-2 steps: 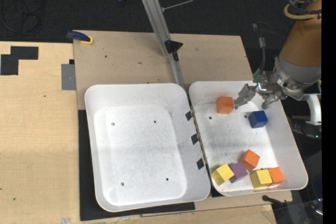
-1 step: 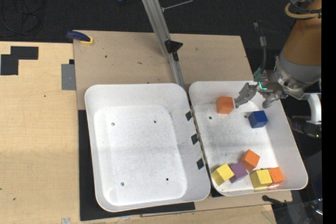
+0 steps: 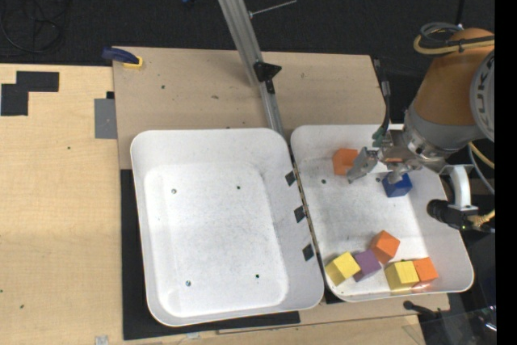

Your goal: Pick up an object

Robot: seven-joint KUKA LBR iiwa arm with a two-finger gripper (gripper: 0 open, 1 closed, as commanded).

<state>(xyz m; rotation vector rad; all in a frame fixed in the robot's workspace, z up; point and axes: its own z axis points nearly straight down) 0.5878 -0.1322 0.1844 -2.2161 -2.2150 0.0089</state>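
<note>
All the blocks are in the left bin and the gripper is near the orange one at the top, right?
Not quite: the camera view shows the blocks in the right bin. The gripper is indeed near the orange block at the top.

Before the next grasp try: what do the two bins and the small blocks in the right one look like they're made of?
The bins look like thin moulded plastic, white and matte with fine speckling, judging by the rounded rims and corners. The blocks, such as the orange block and yellow block, have flat solid colour and crisp edges: probably painted wood or foam, though the view can't settle which.
</note>
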